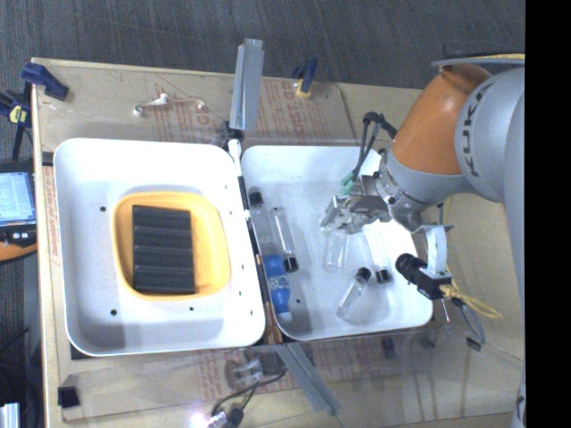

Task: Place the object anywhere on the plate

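Observation:
A yellow plate [214, 239] lies in the left bin [80, 239] with a dark ridged block [163, 248] resting on its middle. My gripper [348, 214] hangs low over the centre of the right bin [294, 163], far to the right of the plate. A clear vial [335, 251] lies just below the gripper's tip; whether the two touch I cannot tell. Other clear vials lie in this bin: a long tube [277, 232] with a black cap near the left wall, and a black-capped vial [351, 299] towards the front.
A blue-capped bottle [278, 291] lies by the right bin's left wall. A small black cap [383, 276] sits near the front right. The raised divider [243, 203] between the bins runs between gripper and plate. Clamps and cables lie on the bench around the bins.

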### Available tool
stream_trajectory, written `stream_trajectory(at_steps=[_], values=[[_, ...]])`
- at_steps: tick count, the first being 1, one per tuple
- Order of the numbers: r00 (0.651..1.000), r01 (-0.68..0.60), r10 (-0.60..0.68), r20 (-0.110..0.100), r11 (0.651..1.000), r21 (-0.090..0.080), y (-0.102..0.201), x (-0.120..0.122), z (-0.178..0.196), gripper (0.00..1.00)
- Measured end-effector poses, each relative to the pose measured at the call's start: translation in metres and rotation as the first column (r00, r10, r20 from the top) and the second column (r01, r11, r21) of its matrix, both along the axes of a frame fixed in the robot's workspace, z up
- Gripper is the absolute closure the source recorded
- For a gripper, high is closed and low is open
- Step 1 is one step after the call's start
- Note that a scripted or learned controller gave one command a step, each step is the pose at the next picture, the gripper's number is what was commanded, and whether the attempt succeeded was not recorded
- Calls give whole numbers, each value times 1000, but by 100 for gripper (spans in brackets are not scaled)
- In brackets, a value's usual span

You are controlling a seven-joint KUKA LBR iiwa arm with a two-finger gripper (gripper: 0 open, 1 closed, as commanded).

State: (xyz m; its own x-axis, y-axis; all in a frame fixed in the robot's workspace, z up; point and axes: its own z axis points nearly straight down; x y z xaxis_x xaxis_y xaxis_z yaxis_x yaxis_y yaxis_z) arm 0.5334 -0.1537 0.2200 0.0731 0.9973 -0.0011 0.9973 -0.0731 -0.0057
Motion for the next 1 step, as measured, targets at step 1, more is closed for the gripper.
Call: stream_trajectory(at_steps=[1], values=[[1000,0,0,0,1000,0,0,0,0,0]])
